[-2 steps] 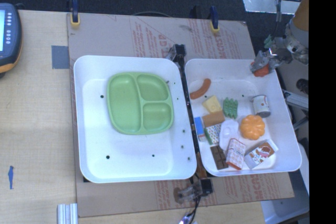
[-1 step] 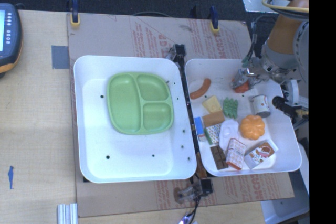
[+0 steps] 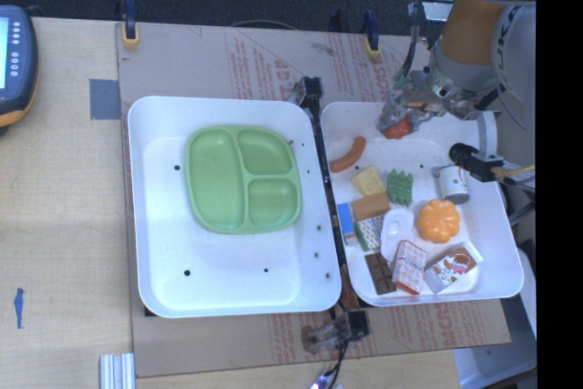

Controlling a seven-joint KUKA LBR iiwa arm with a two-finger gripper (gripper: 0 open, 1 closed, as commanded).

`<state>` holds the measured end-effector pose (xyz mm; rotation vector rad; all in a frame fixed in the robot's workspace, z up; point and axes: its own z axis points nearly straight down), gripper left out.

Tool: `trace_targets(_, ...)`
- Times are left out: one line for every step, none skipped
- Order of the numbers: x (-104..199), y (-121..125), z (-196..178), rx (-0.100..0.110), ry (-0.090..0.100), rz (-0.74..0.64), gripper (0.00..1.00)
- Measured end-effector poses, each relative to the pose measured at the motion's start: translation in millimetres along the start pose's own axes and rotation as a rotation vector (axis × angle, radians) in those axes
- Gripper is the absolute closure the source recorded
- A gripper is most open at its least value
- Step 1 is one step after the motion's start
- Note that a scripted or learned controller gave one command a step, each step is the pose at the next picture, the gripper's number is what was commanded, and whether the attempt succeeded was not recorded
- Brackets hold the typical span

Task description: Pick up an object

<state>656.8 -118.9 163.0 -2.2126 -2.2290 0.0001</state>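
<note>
Gripper (image 3: 398, 120): over the right bin's (image 3: 510, 273) far edge, fingers clenched on a small red object (image 3: 397, 129), lifted.

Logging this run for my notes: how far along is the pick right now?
Done: the arm has reached over the right bin, with the gripper at its far edge. In hand: a small red object sits right at the gripper, but I can't tell whether it is gripped. Left: a confirmed lift. The sausage, orange pumpkin and cartons lie in the bin; the green tray is in the left one.

Teach pendant (image 3: 15, 59) (perhaps), two blue clamps (image 3: 130, 18)
</note>
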Motion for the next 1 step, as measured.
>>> trace_targets(81.6, -71.2, -104.1, 0.007, 0.001, 0.001, 1.0)
